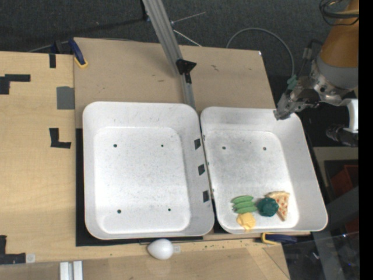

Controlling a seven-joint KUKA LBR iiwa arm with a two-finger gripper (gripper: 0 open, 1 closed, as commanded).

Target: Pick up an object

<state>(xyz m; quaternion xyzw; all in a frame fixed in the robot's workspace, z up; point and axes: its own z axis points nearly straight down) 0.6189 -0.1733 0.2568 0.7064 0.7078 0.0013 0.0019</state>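
Hovering over the right bin's far right corner, the gripper is carrying nothing visible; its opening cannot be told. Candidate objects are clustering at the near right corner: green pods, teal lump, yellow piece, pizza slice.

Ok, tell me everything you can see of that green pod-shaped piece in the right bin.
The green pod looks like a small plastic toy pea pod, bright green with a bumpy, segmented outline. It lies flat in the near corner of the right bin, long axis running across the view. A yellow piece touches its near side, and a dark teal piece sits against its right end. The gripper is far from it, at the bin's far rim.
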